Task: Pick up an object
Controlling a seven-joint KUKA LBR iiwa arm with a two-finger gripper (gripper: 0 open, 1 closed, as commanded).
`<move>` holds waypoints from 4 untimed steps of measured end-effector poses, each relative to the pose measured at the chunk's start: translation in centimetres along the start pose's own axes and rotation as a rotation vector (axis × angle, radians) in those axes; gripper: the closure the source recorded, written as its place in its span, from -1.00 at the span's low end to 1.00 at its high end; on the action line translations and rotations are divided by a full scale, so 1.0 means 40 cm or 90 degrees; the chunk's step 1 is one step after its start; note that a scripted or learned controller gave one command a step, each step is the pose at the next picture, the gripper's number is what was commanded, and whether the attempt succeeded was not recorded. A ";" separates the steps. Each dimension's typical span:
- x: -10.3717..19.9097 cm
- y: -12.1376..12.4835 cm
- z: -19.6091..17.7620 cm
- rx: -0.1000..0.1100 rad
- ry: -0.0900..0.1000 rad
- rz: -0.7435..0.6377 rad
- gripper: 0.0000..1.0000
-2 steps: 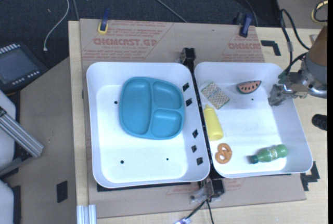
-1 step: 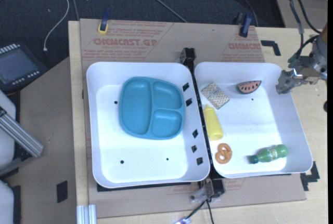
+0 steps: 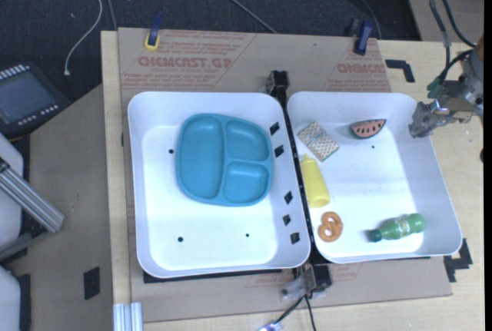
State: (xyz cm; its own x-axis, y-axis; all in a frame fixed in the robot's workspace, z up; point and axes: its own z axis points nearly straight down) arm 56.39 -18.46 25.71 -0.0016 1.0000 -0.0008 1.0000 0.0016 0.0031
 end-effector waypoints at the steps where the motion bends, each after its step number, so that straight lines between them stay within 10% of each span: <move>1: 0.117 -0.009 0.007 0.003 0.002 -0.002 1.00; 4: 0.507 -0.109 0.044 0.005 0.002 -0.003 1.00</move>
State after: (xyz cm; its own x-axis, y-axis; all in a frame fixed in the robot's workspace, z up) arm 52.00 1.82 23.92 -0.0056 1.0000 0.0031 1.0000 0.0056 -0.0045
